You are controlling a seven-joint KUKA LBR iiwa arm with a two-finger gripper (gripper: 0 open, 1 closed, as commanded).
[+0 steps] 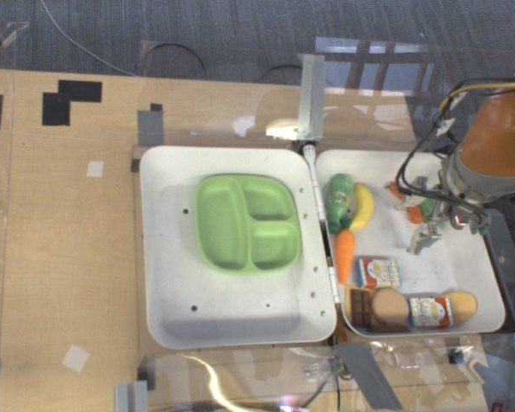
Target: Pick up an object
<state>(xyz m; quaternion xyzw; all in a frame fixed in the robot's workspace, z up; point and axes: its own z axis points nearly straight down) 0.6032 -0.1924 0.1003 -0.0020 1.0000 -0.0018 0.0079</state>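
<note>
Gripper hovers over a crowded right bin

Gripper (426,239) position comes first for us: it hangs above the bare floor of the right bin (485,269), toward its far right side, and we cannot tell from this slanted view how the hand is set; nothing is visibly held.

We judge the carrot (344,256) the likeliest pick. It lies along the bin's left wall, about midway down, orange, tapered, its narrow end pointing to the near edge. It looks like a light, stiff plastic toy, smooth and probably a little slippery, so we would take it across the thick upper half, where the sides are closest to parallel.

Just beyond it, a banana (362,206) and a green vegetable (339,197) lie touching at the far left corner. Along the near edge sit a small carton (377,272), a brown block (363,309) and a labelled loaf (421,309). The left bin (167,307) carries a green divided plate (246,222).
</note>
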